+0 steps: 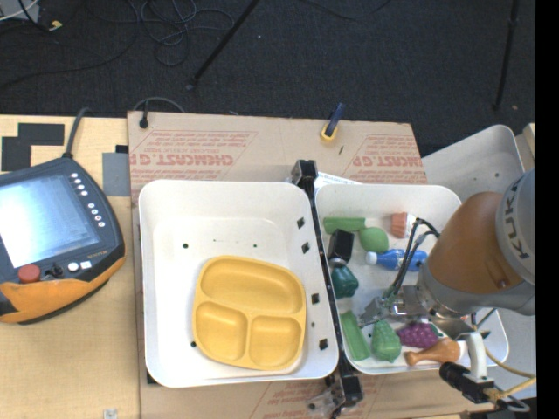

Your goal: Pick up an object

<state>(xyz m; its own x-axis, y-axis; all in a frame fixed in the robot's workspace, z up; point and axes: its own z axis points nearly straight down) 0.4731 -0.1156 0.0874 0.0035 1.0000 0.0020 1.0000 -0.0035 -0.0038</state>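
A grey arm [489, 251] lettered "KUKA" reaches into the right bin [445, 201], its gripper [390, 308] above green toys [373, 339] and purple grapes [417, 333], beside a yellow divided tray [249, 311] in the left bin [166, 234].

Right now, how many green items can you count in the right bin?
5 at least. Green piece near the back, round one beside it, dark teal one by the divider, flat one and lumpy one at the front. The arm may hide more.
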